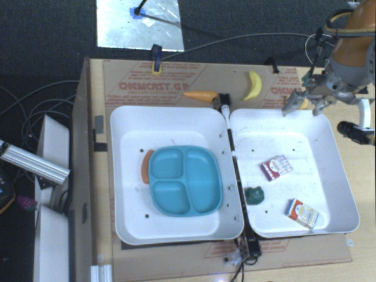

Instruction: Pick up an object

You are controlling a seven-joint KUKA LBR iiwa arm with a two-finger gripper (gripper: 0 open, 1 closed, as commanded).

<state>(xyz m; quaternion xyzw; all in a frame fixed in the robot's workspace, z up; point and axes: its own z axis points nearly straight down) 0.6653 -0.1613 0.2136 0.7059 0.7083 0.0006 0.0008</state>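
Above the right bin's (338, 157) far corner, my tool (306, 106) hangs open, empty. Red box (276, 167) lies mid-bin, well apart; I judge a descent here strikes rim.

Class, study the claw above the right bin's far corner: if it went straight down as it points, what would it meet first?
Probably the right bin, at its far rim or the bare floor just inside; height is unclear. The claw hangs well clear of the red-and-white packet.
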